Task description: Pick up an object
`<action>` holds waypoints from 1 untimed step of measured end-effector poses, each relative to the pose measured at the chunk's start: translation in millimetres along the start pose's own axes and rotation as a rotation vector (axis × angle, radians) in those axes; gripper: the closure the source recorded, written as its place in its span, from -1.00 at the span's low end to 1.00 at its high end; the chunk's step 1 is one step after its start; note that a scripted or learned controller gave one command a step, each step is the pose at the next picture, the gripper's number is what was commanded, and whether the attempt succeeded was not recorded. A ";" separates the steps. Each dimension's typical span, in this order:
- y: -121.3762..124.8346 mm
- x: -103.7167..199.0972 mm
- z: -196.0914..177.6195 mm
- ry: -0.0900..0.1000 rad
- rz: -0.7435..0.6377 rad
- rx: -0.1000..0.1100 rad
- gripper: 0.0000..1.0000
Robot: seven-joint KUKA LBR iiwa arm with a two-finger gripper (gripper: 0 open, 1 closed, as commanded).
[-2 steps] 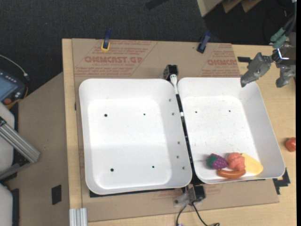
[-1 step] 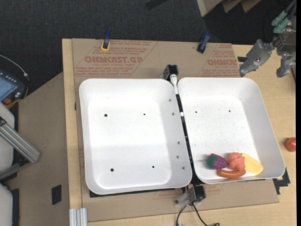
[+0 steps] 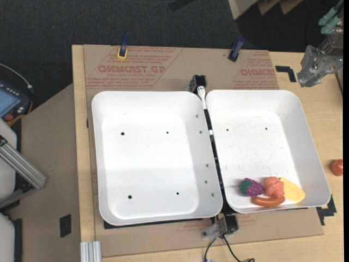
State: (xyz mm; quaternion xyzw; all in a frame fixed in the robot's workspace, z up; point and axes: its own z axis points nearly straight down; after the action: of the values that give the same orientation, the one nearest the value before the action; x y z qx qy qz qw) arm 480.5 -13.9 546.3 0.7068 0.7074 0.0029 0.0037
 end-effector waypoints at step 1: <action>41.4 18.4 95.0 0.001 -0.002 0.020 1.00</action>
State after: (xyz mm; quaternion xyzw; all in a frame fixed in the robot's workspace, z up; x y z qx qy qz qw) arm 522.7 4.4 451.7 0.7063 0.7079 -0.0040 -0.0036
